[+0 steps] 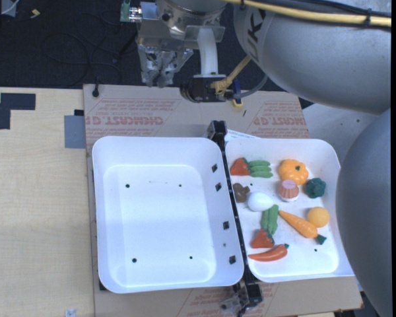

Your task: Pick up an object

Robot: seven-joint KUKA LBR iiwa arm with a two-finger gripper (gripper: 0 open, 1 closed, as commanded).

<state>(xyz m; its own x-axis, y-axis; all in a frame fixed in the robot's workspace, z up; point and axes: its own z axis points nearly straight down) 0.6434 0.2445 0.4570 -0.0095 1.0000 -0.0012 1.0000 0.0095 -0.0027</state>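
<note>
- Camera view: toy foods lie in the right bin (330, 152): pumpkin (293, 170), carrot (298, 224), egg (258, 201), chili (268, 253), broccoli (315, 187).
- The gripper (161, 76) hangs high, beyond the left bin (105, 177), with nothing between its fingers; they look close together.

Both bins (105, 177) are plain white. In the right one lie an orange pumpkin (294, 170), an orange carrot (298, 224) with a green tip, a yellow-orange ball (318, 216), a dark green broccoli (315, 187), a white egg (258, 201), a red chilli (269, 253) and a pink-topped cupcake (288, 190). The board (158, 114) beneath is brown with red lettering, and the bench (33, 210) is pale wood.
</note>
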